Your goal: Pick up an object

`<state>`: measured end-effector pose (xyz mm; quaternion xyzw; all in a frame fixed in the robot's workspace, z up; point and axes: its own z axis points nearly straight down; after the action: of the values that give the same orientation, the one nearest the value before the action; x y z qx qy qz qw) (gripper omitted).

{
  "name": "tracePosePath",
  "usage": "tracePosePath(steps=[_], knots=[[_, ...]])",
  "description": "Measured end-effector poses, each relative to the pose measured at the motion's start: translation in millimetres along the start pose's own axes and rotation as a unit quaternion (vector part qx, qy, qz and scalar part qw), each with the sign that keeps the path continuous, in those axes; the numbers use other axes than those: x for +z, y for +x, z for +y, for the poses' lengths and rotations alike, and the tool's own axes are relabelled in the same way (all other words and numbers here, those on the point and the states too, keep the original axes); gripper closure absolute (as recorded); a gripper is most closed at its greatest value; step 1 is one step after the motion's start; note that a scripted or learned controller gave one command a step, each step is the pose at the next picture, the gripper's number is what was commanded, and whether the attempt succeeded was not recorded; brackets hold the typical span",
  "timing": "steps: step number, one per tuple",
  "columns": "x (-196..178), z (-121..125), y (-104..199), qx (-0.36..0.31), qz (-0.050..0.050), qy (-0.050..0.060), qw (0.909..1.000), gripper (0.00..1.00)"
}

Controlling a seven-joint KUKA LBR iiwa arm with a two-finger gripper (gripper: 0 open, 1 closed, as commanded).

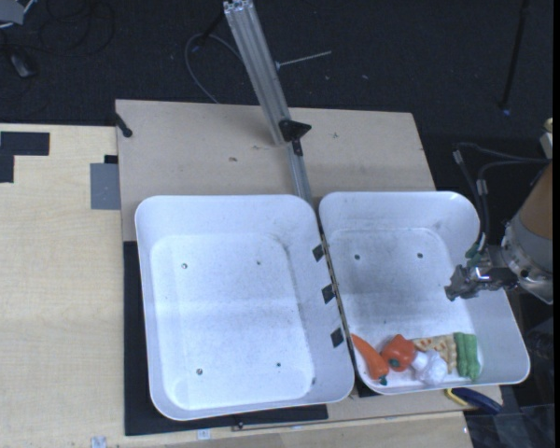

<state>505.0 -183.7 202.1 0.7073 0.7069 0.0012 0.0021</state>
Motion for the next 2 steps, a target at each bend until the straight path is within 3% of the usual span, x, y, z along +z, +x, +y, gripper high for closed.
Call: tracePosePath(steps=[1,2], knots=[[-34.4,0.7,-0.5,0.000,0.000,0.001,1.0000,1.00],[-24.2,16.7,52.6,-0.002,0.001,0.003,1.0000,1.00]])
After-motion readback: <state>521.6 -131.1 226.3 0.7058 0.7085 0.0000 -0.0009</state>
